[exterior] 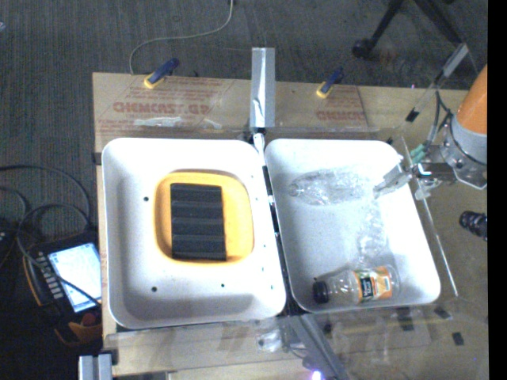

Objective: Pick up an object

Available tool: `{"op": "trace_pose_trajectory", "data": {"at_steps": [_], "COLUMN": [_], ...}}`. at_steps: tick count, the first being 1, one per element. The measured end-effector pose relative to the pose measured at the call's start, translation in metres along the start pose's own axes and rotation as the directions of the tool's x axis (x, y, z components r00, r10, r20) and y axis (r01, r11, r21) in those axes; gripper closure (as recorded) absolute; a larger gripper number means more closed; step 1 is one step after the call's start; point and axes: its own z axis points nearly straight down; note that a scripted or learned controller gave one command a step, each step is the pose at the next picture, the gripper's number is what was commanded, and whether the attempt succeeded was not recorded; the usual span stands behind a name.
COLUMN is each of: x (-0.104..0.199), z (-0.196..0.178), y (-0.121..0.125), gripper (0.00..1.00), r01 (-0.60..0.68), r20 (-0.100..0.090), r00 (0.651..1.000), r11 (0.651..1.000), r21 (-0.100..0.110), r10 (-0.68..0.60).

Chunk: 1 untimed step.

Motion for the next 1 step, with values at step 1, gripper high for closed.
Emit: {"op": "trace_pose_trajectory", "data": {"at_steps": [1], "x": [0.0], "z": [0.0], "y": [0.0], "gripper": [0.0], "r01": [0.0], "r20": [0.0], "r00": [1.0], "r11": [1.0], "r21": [0.0], "r10": [0.0]}}
